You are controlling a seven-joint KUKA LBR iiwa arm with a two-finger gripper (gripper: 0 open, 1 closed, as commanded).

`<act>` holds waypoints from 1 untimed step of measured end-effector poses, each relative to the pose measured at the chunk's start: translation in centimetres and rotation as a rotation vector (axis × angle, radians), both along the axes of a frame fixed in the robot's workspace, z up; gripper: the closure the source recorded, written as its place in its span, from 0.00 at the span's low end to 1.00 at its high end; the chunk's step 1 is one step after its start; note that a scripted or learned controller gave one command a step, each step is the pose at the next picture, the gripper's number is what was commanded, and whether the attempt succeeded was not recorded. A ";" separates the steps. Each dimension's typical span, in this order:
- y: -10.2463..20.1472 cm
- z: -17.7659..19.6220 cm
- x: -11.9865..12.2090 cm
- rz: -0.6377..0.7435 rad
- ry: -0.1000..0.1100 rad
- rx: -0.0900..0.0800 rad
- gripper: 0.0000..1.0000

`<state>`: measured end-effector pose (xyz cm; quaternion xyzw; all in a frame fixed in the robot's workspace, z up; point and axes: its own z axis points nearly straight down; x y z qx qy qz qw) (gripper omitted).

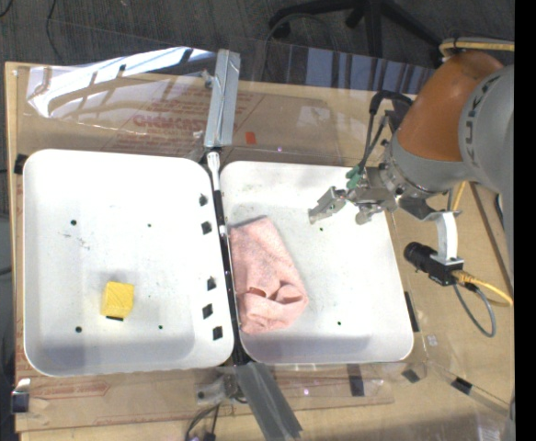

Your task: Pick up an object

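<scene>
The arm reaches in from the right, and its hand (346,205) hangs over the upper part of the right bin (378,324), its 2 fingers spread apart with nothing between them. That stance suits an approach, not a lift. The likeliest target, a pink cloth (266,278), lies crumpled along the bin's left wall, well apart from the hand; it looks soft, nubbly and folded over itself, so a pinch on a raised fold should catch. In the left bin (56,182) a small yellow block (118,299), squarish and sponge-like, sits near the lower edge. Both bins are shallow, smooth white trays on the counter (341,118).
</scene>
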<state>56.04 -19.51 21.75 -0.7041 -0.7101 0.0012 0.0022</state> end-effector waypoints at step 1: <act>-1.4 -2.2 -1.6 0.073 -0.002 0.000 0.00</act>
